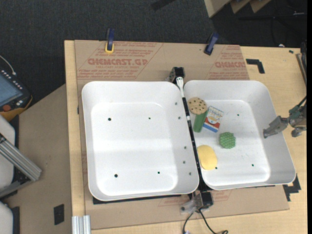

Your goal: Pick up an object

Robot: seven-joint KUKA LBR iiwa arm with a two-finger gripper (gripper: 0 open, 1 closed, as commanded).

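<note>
the worktop (146,57) is a tan board with red lettering printed across its upper part, pinned at the top edge by two clips, one yellow and blue (110,42) and one blue (211,43). around it the floor is dark carpet, with pale wooden pieces in the upper right of the frame and a metal rail in the lower left. two shallow white bins sit side by side on the board: the left bin (92,130) and the right bin (258,94), their inner rims meeting at the centre of the frame along a dark seam.

the objects lie in the left half of the right bin: a tan round cookie-like piece (196,104) touching the top of a green cylinder (199,121), a small white, red and blue box (213,120) just beside it, a green textured ball (227,140) below that, and a yellow lemon-like object (208,157) lowest, near the seam.

the claw (285,126) sits at the right edge of the frame, over the right bin's right rim, well apart from all the objects. nothing is between its fingers; whether they are spread or pressed together cannot be told, since the claw is small and partly cut off by the frame edge.
</note>
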